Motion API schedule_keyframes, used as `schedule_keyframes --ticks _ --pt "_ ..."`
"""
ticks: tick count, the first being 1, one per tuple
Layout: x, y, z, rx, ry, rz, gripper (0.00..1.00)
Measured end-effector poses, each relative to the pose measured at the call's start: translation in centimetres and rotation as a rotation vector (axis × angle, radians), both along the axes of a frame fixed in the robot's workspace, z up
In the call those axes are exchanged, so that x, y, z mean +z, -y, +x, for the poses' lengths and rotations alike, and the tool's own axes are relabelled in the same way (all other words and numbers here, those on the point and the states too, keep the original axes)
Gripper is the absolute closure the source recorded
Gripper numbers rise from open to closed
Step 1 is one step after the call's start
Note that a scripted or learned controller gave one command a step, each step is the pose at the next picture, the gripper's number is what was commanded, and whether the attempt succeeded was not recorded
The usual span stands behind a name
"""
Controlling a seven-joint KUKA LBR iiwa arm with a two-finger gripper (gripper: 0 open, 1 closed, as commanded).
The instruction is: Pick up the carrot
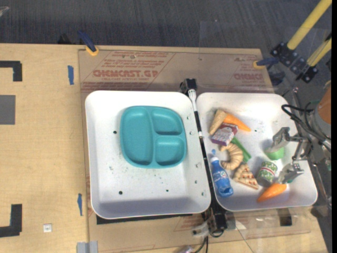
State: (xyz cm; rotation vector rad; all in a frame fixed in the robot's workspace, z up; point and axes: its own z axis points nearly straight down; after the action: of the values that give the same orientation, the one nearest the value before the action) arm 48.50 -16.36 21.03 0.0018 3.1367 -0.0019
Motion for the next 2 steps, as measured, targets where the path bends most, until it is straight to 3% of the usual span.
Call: schedule_keyframes --ticks 1,2 --pt "-11.0 -3.7 -0.2 0.061 0.007 -0.001 0.0" --pt "-1.9 -10.2 8.9 0.107 0.015 0.003 0.0"
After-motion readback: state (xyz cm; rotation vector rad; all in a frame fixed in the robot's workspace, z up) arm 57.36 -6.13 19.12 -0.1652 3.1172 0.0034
